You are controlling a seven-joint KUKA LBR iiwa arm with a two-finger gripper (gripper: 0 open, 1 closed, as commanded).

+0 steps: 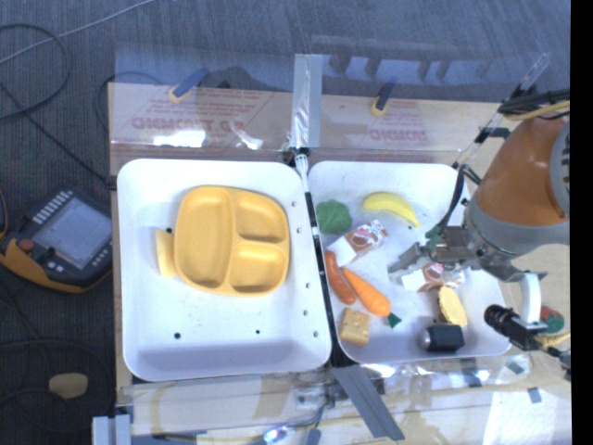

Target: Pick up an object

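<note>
Grey carpet and loose cables surround the desk (pixel 519 128), which carries two white bins side by side. I take the right bin (pixel 408 172) as my landmark: the left bin (pixel 139 341) sits touching its left wall and holds a yellow divided tray (pixel 232 239). Inside the right bin I see a banana (pixel 389 207) near the back wall, a green lump (pixel 334 216) at back left, a carrot (pixel 367 293) and an orange-red stick (pixel 338 278) along the left side, a cheese-like cube (pixel 354 325) at front left, a dark block (pixel 443 337) at the front. The gripper (pixel 434 262) hangs low over the bin's right half, fingers pointing left; spread or pinched, I cannot tell. A small red-white item (pixel 434 274) lies right at it, a pale yellow piece (pixel 451 306) just toward the front. My guess is the nearest target is that red-white item, directly under the gripper; nothing visibly held yet.
</note>
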